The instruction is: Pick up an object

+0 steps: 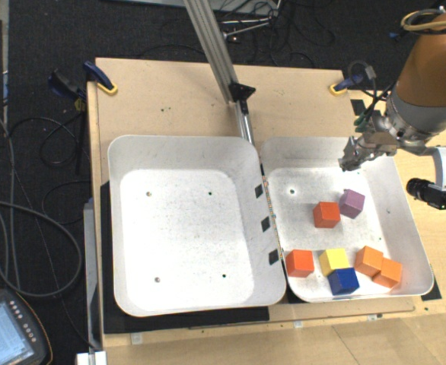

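Seen from above at a slant: a tan counter [177, 97] bearing two shallow white bins side by side. In the right bin [299, 166], seven small blocks: a purple block [352, 202] just beside a red-orange block [326, 214] near the middle; along the near wall, an orange block [300, 262], then a yellow block [333, 261] touching a blue block [344, 280] in front of it, and at the near right corner two orange blocks [379, 265] pressed together. Over the far right part of that bin, the gripper [352, 160], hanging from the grey arm with its orange band [428, 67], above bare bin floor and apart from every block, nearest the purple one. Nothing visible between its tips; open or closed, cannot tell from this angle. The left bin [124, 204] speckled, with small dark dots on its floor. On the far counter corners, two blue-and-yellow clamps [100, 77]. Off the counter's left, black cables [25, 188] on dark floor and a tablet screen [2, 333] at the lower corner.
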